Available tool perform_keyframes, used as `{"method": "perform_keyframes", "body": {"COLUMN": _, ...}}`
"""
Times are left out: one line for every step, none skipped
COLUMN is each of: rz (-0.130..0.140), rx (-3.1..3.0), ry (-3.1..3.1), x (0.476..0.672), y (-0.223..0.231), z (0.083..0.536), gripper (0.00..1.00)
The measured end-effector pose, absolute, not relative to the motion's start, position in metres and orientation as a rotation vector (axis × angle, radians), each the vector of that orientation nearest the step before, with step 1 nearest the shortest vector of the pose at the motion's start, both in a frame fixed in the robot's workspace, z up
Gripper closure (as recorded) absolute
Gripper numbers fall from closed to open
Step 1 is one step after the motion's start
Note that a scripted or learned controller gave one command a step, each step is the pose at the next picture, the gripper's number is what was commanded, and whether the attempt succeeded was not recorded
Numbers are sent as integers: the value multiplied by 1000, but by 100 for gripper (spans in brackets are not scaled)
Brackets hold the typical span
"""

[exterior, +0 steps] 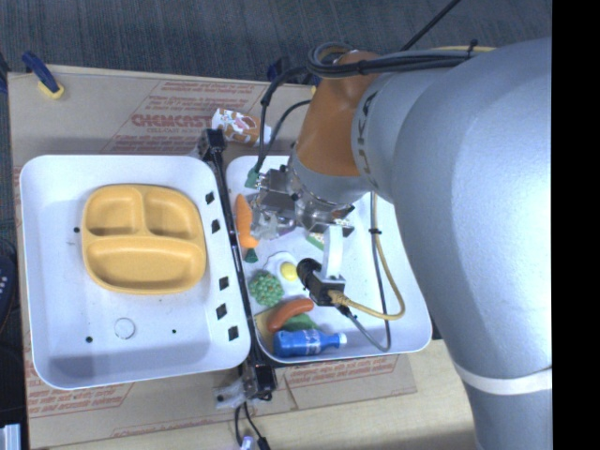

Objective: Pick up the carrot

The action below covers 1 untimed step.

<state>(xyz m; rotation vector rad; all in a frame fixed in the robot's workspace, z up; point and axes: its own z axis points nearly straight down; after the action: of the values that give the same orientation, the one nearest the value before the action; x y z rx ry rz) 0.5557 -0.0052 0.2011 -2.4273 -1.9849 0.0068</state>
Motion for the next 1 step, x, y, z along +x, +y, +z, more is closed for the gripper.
{"method": "perform_keyframes", "body": {"rz": 5, "rx": -2390, "ry": -2031, "x": 497, "y": 49, "z": 235, "gripper": 100}}
